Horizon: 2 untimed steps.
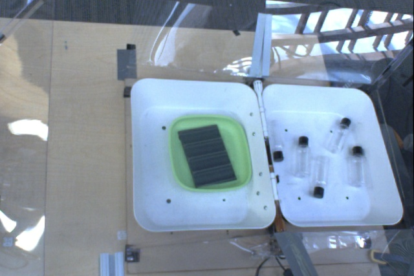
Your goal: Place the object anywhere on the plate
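A light green square plate (240,158) lies in the left bin (149,203). On the plate rests a dark grey ribbed rectangular block (206,156), turned a little from square. In the right bin (381,203) lie several clear small vials with black caps, among them one at the upper right (337,134), one near the middle (302,154) and one at the right (356,165).
A metal divider post (261,48) stands behind the seam between the two bins. A small dark bracket (127,63) sits on the wooden bench at the back left. Cables and fittings (284,255) lie at the front edge.
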{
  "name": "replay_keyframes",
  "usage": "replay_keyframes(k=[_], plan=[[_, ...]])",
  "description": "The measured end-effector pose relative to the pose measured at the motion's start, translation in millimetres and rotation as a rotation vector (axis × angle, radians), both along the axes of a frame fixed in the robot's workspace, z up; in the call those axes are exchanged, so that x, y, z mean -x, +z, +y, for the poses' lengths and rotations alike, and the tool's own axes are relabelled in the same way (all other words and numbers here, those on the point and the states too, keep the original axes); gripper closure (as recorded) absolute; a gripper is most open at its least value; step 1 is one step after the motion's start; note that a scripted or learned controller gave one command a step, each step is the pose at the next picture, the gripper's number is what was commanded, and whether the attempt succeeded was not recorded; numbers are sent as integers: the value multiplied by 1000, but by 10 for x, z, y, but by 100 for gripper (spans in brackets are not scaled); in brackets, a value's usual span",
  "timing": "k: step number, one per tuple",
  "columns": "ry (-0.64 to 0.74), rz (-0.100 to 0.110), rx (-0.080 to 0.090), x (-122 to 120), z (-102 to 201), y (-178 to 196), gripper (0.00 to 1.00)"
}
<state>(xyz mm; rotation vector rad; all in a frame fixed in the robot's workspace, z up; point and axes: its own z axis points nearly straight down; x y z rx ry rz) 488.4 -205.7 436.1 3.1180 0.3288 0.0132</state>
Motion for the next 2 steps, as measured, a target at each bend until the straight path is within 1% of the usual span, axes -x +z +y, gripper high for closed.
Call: replay_keyframes(k=[2], plan=[[0, 0, 0, 0, 1, 0, 0]])
